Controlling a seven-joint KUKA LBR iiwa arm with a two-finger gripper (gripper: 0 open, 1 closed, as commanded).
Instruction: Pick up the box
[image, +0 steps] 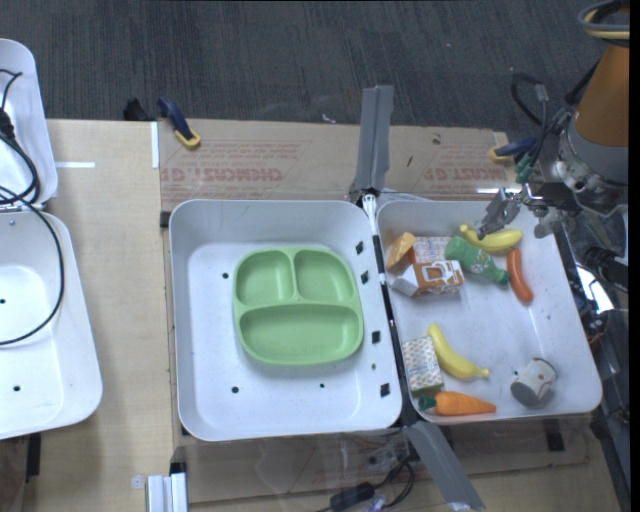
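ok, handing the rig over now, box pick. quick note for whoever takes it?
Gripper: over the right bin's top edge by the upper banana, nothing between its fingers.
Box: lying in the right bin's upper left, between an orange wedge-shaped piece and a green toy.
Left bin: holds the green divided plate.
Done: no lift yet.
Left: move to the box, grasp, lift.

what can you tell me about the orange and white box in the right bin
The box is a small carton, cardboard by its look, orange with white panels and a printed picture on the face. It lies tilted on the floor of the right bin, near its upper left. A piece of orange toy food touches its upper left, and a green toy lies at its right.
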